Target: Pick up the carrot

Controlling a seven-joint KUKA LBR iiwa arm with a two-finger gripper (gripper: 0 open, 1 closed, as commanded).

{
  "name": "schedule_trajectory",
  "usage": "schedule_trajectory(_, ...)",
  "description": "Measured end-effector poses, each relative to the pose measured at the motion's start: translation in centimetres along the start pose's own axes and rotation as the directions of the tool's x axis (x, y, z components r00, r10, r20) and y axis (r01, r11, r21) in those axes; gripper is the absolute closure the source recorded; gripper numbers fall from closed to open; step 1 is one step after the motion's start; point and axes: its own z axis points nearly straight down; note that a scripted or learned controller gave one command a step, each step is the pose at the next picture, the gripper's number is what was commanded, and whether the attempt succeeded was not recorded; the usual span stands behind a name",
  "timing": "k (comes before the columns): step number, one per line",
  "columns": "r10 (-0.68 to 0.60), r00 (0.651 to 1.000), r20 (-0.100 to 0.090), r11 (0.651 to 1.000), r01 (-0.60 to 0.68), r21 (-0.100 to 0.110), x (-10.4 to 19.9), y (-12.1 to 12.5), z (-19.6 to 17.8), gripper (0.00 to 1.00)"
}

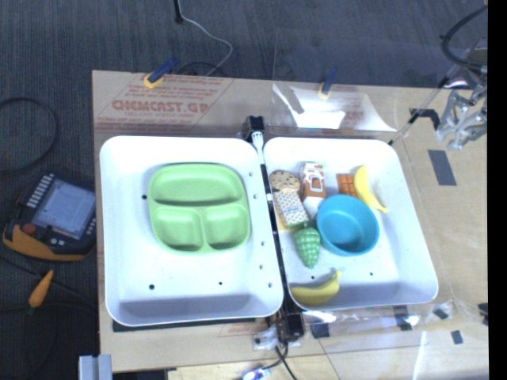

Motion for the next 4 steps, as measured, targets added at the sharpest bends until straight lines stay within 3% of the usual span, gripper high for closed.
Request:
schedule_trajectory(1, -0.107, 0.994, 0.001, 0.994, 0.107, -0.007, -3.3, -4.9, -4.7, 1.00)
schedule_trajectory(2, -0.545, 0.839, 0.007, 0.839, 0.545, -0.014, -3.9, -5.3, -1.2, 1.00)
schedule_trajectory(3, -0.436, 0.900, 0.006, 0.900, 0.436, -0.025, -6.3, -2.8, 9.9, 1.00)
schedule_trajectory(4, -0.719, 0.695, 0.008, 0.695, 0.719, -0.006, -8.0, 0.0, 3.1, 1.00)
